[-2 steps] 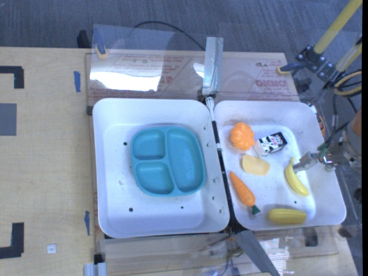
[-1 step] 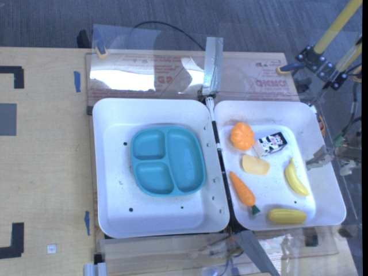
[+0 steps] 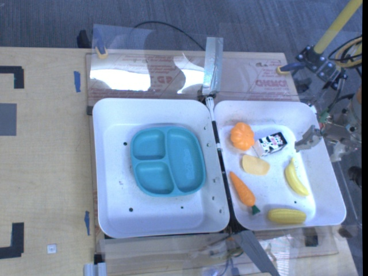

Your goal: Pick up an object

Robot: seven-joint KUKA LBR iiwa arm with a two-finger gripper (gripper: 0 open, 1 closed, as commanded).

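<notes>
We see two shallow white bins side by side, and the split looks deliberate: the left bin (image 3: 109, 171) bears a teal divided plate (image 3: 168, 160) with three compartments, while the right bin (image 3: 330, 203) holds all the loose pieces, so any pick has to start there. The candidates lie well spread on the bin floor, which should leave room around most of them: an orange pumpkin-like piece (image 3: 242, 135), lumpy and rounded, just beside a small black-and-white carton (image 3: 271, 143) with printed faces and flat edges; a pale yellow flat slice (image 3: 255, 165) below them; a tapered carrot (image 3: 243, 191) with a green tip near the bins' shared wall; a curved banana (image 3: 295, 178); and a yellow corn-like piece (image 3: 286, 215) lying near the lower rim. All look like smooth moulded plastic toy food, likely light and somewhat slippery on their rounded sides. The gripper (image 3: 307, 138) sits at the right bin's right edge, low over the floor, near the carton and above the banana; nothing shows between its tips, and at this angle we cannot tell how far apart they stand. Judging from its position, the carton or the banana seems the likeliest target.
</notes>
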